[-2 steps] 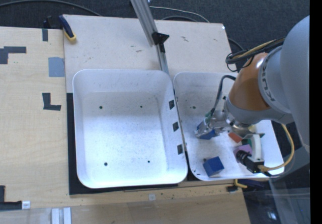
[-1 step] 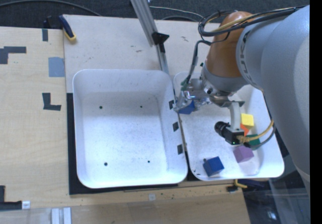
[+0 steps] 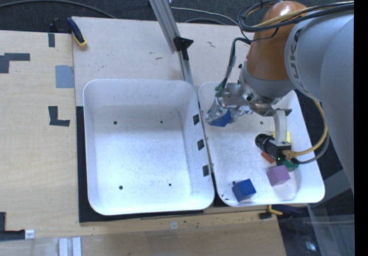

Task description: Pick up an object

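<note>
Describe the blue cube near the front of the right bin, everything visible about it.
The blue cube is a small solid block of even, matte blue, looking like foam or plastic. It rests flat on the right bin's white floor near the front rim, turned slightly askew to it. Nothing touches it: the purple block lies apart to its right, and the end effector is farther back.

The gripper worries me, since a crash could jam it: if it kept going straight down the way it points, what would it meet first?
Probably the blue object just under the gripper, near the right bin's left wall; depth is unclear from this slanted view.
</note>
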Action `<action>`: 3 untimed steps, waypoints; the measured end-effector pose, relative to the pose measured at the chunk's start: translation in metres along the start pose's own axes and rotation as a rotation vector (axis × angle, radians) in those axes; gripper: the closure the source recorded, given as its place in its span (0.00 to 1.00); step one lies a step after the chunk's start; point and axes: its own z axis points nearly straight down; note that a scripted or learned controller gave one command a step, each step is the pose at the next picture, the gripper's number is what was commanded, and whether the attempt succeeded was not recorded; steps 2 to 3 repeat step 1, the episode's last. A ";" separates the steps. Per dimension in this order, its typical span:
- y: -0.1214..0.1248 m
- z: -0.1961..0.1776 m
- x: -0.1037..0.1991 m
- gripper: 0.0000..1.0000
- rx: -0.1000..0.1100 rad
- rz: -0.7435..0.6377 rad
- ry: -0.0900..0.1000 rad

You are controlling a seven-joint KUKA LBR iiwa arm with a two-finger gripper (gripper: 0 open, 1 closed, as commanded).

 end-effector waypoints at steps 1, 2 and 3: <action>0.039 -0.071 0.057 1.00 -0.006 -0.006 0.002; 0.039 -0.071 0.057 1.00 -0.006 -0.006 0.002; 0.039 -0.071 0.057 1.00 -0.006 -0.006 0.002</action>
